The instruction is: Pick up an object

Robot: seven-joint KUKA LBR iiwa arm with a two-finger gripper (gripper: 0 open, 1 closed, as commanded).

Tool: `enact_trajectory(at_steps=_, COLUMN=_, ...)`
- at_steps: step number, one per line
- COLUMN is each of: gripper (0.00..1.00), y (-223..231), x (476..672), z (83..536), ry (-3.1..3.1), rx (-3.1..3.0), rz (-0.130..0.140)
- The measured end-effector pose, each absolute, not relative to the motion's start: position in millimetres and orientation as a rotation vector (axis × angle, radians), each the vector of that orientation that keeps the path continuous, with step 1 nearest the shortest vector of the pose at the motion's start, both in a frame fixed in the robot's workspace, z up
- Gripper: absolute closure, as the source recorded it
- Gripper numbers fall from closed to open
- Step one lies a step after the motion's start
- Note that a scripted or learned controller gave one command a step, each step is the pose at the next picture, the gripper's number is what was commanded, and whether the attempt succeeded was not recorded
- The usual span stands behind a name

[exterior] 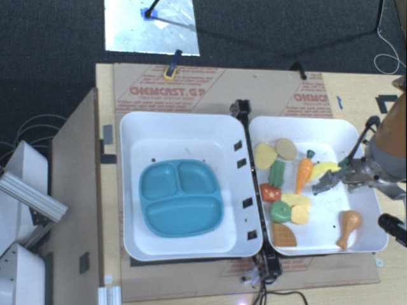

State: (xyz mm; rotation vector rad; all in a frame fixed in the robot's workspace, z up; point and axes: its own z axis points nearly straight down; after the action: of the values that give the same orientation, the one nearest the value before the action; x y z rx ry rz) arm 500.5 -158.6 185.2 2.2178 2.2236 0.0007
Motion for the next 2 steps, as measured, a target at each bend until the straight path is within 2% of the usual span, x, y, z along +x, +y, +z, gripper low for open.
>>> enact_trajectory(at_steps=1, gripper=0.00, y=-174.7, x=596.8, z=79.7, ry=2.227, rx=2.210, rz=0.003)
enact_trajectory(at_steps=2, gripper=1.00, y=-174.9, x=595.2, z=95.5, ry=2.225, rx=2.212, rz=0.006)
